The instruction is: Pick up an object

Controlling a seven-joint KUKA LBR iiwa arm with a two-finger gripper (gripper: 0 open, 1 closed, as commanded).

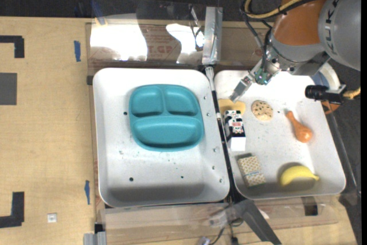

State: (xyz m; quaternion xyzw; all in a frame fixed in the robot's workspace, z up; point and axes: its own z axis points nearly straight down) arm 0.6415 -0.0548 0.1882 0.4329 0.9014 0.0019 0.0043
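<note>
The right bin [330, 149] offers open floor at its centre, between the cookie [262, 110] and the banana [297, 175]. Obstacles line its left wall: a yellow item [227, 105], a small printed box [234, 124] and a patterned block [251, 170]. An orange utensil [299, 127] lies toward the right side. The arm [309, 14] overhangs the upper right corner. In the left bin [109, 169], a teal divided plate [166, 116] occupies the middle; the lower floor stays open.

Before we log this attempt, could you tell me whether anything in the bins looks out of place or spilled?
Nothing stands out. The teal divided plate lies flat in the left bin; the cookie, banana and carrot-like toy lie apart in the right bin.
</note>
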